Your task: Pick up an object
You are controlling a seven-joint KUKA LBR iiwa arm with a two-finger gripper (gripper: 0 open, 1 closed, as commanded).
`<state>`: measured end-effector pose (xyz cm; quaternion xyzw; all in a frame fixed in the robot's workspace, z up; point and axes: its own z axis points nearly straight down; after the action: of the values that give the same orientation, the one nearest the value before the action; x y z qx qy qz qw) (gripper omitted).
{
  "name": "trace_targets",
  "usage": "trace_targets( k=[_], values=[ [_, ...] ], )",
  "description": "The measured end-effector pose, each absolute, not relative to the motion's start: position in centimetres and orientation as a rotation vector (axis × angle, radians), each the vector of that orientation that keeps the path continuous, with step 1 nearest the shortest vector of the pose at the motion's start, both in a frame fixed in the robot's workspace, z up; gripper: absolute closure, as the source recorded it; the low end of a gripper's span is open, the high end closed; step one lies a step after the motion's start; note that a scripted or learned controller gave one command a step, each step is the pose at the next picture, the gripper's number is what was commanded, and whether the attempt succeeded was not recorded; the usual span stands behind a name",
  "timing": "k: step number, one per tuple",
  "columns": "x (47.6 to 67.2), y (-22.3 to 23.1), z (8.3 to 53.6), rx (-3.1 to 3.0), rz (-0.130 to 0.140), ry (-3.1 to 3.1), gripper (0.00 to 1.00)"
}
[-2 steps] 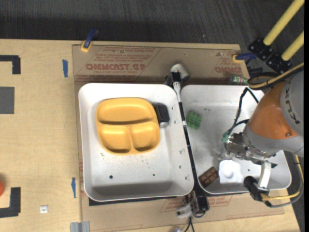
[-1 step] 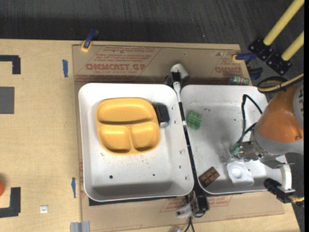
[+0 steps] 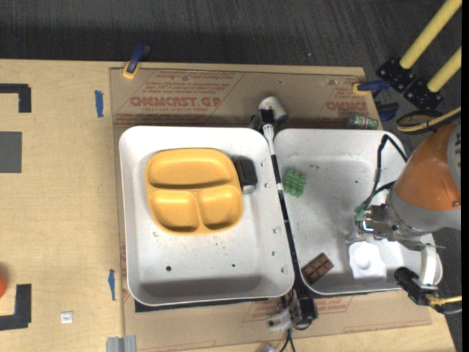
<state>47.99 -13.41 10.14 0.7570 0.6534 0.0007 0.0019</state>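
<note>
Wood-coloured board covers the tabletop (image 3: pixel 58 218), with black tape marks at its far left and blue tape tabs along the edge of a brown cardboard sheet (image 3: pixel 183 97) printed with red lettering. On that sheet two shallow white bins are seated side by side, their inner rims touching.

In the left white bin (image 3: pixel 146 270) a yellow plastic tray with three compartments (image 3: pixel 194 189) is seen lying flat in the upper half, one long compartment at the top and two smaller ones below. A small black rectangular block (image 3: pixel 245 173) is found just beside the tray's right edge, touching or nearly touching it. A few dark specks are scattered on the bare floor of this bin below the tray.

In the right white bin (image 3: pixel 330 149) a small green ribbed piece (image 3: pixel 294 182) is placed near the upper left, close to the shared rim. A brown rectangular chip (image 3: pixel 317 268) is seen tilted near the lower left corner. Farther right, a small white object (image 3: pixel 363 259) rests on the bin floor near the lower rim.

The grey arm with its orange band (image 3: pixel 432 182) is brought in from the right, over the right bin's right side. The gripper (image 3: pixel 375 224) is positioned low, just above the white object; whether it is released or clenched cannot be told, and nothing is visibly held in it. A black cable (image 3: pixel 382 160) is looped from the arm over the bin.
</note>
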Motion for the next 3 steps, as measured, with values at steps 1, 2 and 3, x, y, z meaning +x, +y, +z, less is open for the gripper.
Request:
trace_targets(
  k=[1, 2, 3],
  values=[
    [48.0, -13.4, 10.1, 2.375, 0.002, 2.051, 0.0],
    [50.3, -17.9, 8.5, 2.118, 0.001, 2.316, 0.0],
    [50.3, -17.9, 8.5, 2.119, 0.001, 2.316, 0.0]
  ],
)
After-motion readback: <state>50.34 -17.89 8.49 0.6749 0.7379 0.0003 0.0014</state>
